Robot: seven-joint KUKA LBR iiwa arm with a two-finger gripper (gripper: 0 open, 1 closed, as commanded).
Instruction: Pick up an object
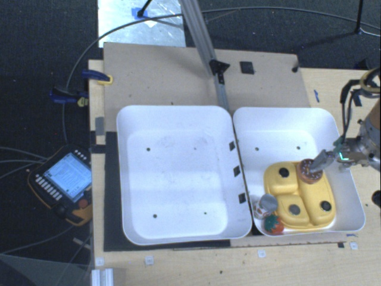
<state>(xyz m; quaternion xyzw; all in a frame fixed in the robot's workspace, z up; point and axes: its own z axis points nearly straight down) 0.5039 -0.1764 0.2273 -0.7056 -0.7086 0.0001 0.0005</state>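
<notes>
In the right bin (286,130) a large yellow plastic piece (297,201) with dark round holes lies near the front right corner. A small brown ring-shaped object (308,169) rests on its top edge. My gripper (317,162) reaches in from the right, its tip right at the brown ring; whether it holds the ring cannot be made out. A small grey object (266,204) and a red and green object (272,223) lie at the yellow piece's left, by the front wall.
The left bin (172,171) stands beside the right one with black clips (236,170) along the shared wall. A metal pole (202,34) slants across the back of the bench. A handheld pendant (64,180) lies on the floor at left.
</notes>
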